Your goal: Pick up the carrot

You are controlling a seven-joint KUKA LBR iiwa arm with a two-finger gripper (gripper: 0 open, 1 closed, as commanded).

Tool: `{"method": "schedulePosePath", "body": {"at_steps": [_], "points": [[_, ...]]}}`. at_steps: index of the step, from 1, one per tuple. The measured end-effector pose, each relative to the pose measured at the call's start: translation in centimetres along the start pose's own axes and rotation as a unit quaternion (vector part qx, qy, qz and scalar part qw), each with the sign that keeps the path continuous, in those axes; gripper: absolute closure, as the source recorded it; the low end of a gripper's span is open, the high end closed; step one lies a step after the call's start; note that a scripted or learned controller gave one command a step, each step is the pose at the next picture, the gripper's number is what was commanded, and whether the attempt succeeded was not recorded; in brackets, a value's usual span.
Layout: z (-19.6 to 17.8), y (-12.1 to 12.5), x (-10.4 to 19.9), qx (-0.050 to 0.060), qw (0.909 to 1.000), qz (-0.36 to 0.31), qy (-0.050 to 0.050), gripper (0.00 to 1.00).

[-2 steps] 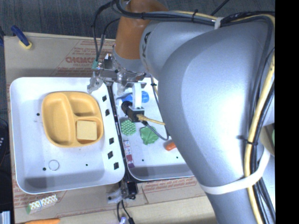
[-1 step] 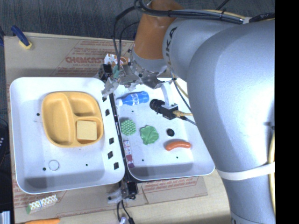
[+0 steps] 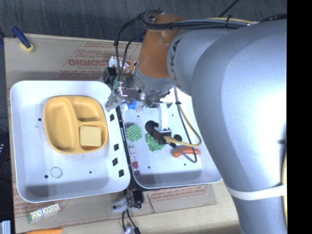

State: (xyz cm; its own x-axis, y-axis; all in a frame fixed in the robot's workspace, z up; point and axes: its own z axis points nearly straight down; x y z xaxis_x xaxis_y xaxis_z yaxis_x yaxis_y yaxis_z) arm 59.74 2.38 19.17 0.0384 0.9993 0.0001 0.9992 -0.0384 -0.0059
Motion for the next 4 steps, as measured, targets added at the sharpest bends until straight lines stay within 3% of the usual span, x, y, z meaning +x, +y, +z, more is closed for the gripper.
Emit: {"method": "schedulePosePath", "body": {"at_steps": [1,2,3,4], "points": [[0.0,1.9,2.2,-0.001,0.9915,0.13,0.0,0.0],[0.0,5.8,-0.3,-0.002,0.9999,0.014,0.0,0.0],[0.0,6.1,-5.1,-0.002,0.9989,0.048,0.0,0.0],[-1.0,6.1,-4.9,-0.001,0.999,0.044,0.0,1.0]]}}
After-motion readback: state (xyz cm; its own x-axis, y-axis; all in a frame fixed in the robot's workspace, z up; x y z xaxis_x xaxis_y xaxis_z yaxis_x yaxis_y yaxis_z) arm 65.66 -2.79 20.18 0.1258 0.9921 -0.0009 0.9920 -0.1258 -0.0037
